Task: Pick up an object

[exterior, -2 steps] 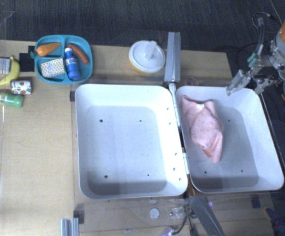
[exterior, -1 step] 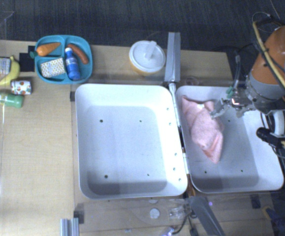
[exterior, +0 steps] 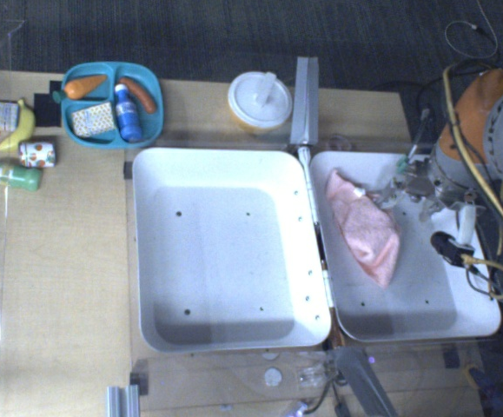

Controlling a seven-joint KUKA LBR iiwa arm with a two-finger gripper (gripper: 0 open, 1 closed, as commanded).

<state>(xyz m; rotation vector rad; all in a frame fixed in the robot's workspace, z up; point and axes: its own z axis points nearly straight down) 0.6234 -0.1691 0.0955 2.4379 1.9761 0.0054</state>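
A crumpled pink cloth (exterior: pixel 366 228) lies in the left half of the right white bin (exterior: pixel 425 320), running from the bin's upper left toward its middle. My gripper (exterior: pixel 405 189) hangs over the upper middle of this bin, just right of the cloth's top end. It is close to the cloth, but I cannot tell whether they touch. The grey arm with its orange band (exterior: pixel 481 102) comes in from the right edge, with cables trailing around it. Nothing is visibly held.
The left white bin (exterior: pixel 225 259) sits beside the right one. Behind the bins stand a white lidded cup (exterior: pixel 260 101), a metal post (exterior: pixel 303 102) and a blue tray (exterior: pixel 112 104) of toy food. A banana (exterior: pixel 18 127), can (exterior: pixel 36 154) and green bottle (exterior: pixel 8 175) lie far left.
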